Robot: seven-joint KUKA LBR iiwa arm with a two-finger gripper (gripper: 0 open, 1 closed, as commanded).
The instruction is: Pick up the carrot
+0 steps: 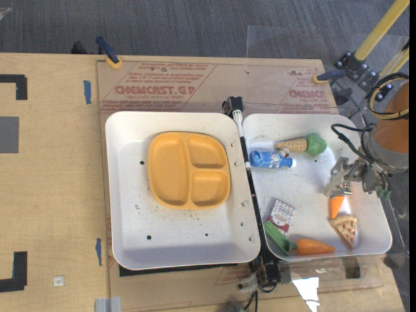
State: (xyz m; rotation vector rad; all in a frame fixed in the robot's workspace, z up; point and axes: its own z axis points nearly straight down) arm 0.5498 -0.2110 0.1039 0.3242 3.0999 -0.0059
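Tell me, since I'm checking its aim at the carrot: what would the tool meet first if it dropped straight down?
Probably the small orange and white piece directly beneath the tool, beside the pizza slice toy. The orange carrot with green top lies farther toward the bin's front wall. Depth is unclear.

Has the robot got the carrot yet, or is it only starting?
Nothing looks done yet: the carrot lies on the floor of the right bin, near its front edge, beside a small packet. The pincer hangs over the right side of that bin, above a small orange piece and a pizza slice toy, apart from the carrot. Left: move over the carrot, grip it, lift it.
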